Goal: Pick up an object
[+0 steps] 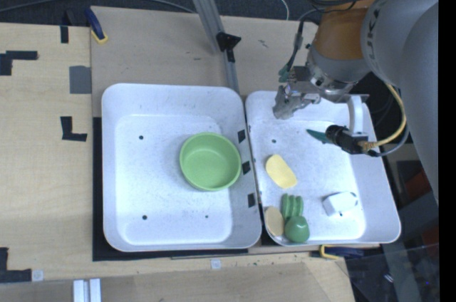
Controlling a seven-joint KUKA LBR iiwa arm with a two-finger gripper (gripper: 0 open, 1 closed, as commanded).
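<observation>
My gripper [286,106] hangs over the far left corner of the right bin [377,186], its metal fingers pointing down with nothing visible between them. A yellow oval object [281,171] lies in the middle of the right bin, well below the gripper. A green toy [293,218] sits at the bin's near edge, beside a tan wooden piece [273,217]. A small white object [339,203] rests near the right bin's near right corner. A green bowl [209,161] sits upright in the left bin [135,151].
A grey pole [206,8] slants down to the gap between the bins at the back. A black and teal fitting [336,137] with cabling juts from the arm over the right bin. The wooden bench [43,172] extends to the left.
</observation>
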